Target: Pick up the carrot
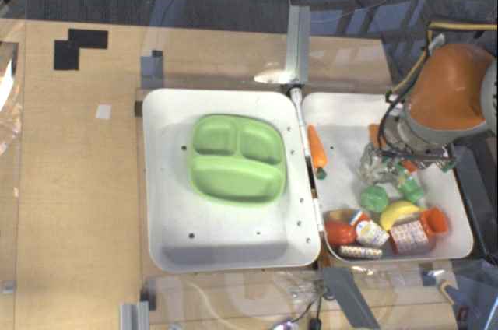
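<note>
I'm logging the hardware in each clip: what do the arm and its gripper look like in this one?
The arm reaches in from the right, grey with a broad, rounded orange band above the wrist. Dark cables loop along its left side. Below the band sits a grey collar, then the gripper, a cluster of pale metallic parts with small orange and green details around it.

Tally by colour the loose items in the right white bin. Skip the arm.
Orange: 2, long orange carrot and small orange cup
Green: 1, round green ball
Yellow: 1, curved yellow banana
Red: 1, red tomato-like piece
Printed packets: 2
Total: 7
</note>
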`<state>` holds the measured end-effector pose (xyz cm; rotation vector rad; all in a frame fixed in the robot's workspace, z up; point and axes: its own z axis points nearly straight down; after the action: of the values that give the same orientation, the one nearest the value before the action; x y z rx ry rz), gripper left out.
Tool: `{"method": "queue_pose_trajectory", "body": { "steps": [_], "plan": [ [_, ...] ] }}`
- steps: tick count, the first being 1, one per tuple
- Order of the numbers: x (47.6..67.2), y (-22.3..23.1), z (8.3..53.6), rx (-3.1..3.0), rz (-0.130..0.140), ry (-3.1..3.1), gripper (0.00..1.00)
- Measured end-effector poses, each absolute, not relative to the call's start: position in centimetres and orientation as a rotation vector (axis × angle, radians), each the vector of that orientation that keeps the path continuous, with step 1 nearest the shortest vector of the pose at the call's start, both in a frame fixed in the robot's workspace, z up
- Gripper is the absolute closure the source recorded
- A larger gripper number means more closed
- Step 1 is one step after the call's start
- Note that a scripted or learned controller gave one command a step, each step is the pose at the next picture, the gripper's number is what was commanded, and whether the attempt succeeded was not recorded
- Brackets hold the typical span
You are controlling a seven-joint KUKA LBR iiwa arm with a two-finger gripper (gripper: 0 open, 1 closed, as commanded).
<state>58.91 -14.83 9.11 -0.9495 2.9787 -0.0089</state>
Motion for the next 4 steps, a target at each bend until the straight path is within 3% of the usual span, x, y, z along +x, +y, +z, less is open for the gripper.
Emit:
{"method": "queue_pose_trajectory", "body": {
  "steps": [2,3,4],
  "plan": [
    [53.9,-20.6,9.1,-1.934,-0.019,2.461,1.0],
    [52.5,-19.1,9.1,-2.522,-0.026,1.857,1.0],
    [52.3,-19.1,9.0,-2.523,-0.02,1.86,0.0]
  ]
}}
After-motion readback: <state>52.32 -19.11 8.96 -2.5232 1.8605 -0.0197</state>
